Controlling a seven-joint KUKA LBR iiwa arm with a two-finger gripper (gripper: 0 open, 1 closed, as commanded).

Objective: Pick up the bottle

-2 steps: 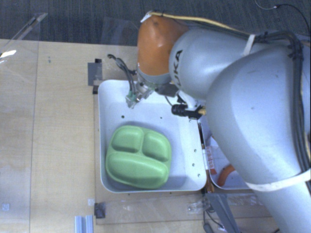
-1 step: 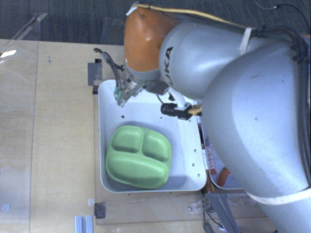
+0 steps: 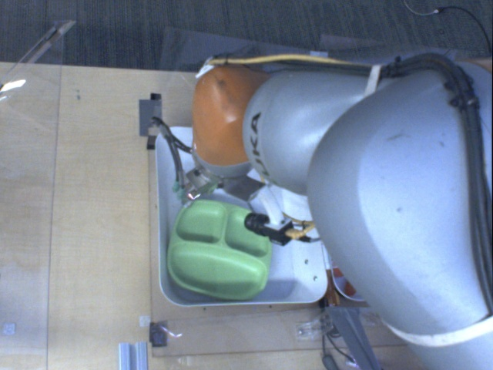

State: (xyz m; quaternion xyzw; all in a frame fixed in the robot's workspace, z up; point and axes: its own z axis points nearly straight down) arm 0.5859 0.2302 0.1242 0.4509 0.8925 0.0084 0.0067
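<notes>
Arm (image 3: 339, 153) low over white bin (image 3: 164, 230) beside green bottle (image 3: 218, 249); state of jaws impossible to tell.

The grey arm (image 3: 385, 176) is reaching in from the right, its bulk looming large. The orange band (image 3: 219, 118) is sitting above the wrist, which is pointing downward, cables (image 3: 171, 149) trailing alongside it.
</notes>
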